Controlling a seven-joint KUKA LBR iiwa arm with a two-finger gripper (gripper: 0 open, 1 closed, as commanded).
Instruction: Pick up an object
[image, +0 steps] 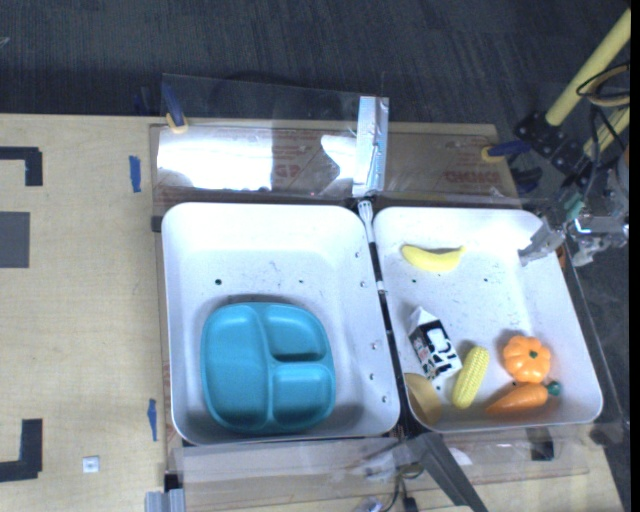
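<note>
Apparently the picking has not begun: the pincer (548, 243) hangs at the upper right edge of the right bin (500, 232), and whether it is released or clenched I cannot tell. Candidates lie lower in this bin: banana (432, 258), corn (469, 376), pumpkin (526, 358), carrot (518, 398), and a small carton (434, 345) with unreadable black print. Next it must descend over one.
</note>
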